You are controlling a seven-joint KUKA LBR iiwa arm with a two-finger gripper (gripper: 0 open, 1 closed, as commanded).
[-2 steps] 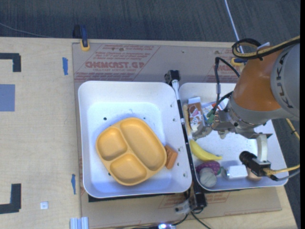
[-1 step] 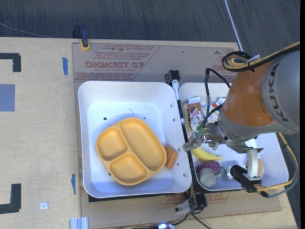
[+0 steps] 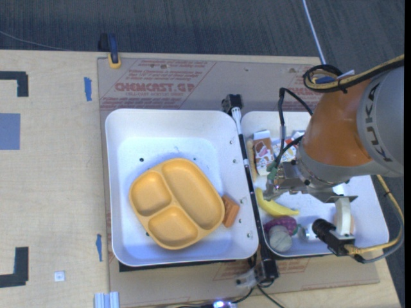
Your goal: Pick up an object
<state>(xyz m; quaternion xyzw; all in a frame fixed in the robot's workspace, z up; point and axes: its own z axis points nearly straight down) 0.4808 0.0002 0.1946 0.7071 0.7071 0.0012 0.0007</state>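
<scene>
In the right bin, my gripper hangs low just above a yellow banana on the bin's left side. The grey and orange arm covers most of the bin's middle. Behind the gripper, near the bin's far left corner, a brown and white snack packet lies flat. At the bin's front, just below the banana, sits a purple and grey round object. Nothing shows between the gripper and the banana.
The left bin holds a yellow divided plate, with a small orange block at its right edge against the bin wall. A black clamp sits at the far end of the divider between the bins.
</scene>
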